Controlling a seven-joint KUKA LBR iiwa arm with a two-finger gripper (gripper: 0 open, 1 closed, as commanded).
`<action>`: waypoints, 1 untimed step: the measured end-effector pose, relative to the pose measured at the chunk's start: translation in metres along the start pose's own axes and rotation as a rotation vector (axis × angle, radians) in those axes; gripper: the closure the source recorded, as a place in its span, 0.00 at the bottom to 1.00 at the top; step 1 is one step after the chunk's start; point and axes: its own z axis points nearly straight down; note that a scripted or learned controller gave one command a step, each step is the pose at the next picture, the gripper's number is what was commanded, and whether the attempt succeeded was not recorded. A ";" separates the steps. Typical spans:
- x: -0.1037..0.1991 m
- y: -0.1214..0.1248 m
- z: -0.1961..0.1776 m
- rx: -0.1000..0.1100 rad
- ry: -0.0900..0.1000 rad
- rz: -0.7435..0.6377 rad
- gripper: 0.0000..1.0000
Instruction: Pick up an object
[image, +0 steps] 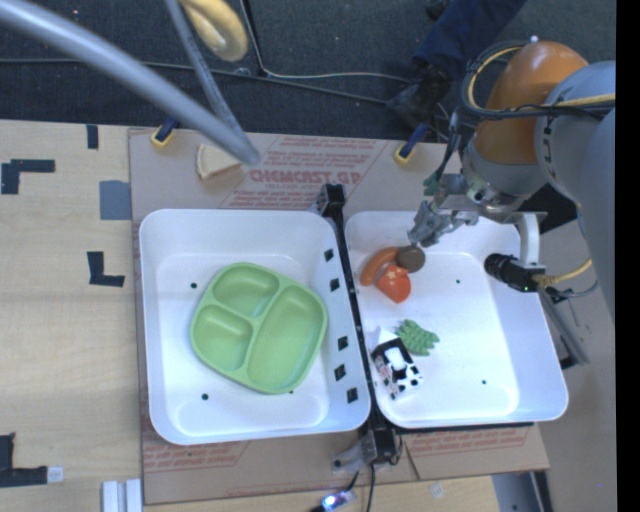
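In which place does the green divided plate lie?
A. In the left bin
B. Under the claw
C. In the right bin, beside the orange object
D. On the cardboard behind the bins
A: the green divided plate rests on the floor of the left bin, while the claw hangs over the right bin, near the orange object.
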 end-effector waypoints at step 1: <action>0.000 0.002 -0.054 0.000 0.000 0.000 1.00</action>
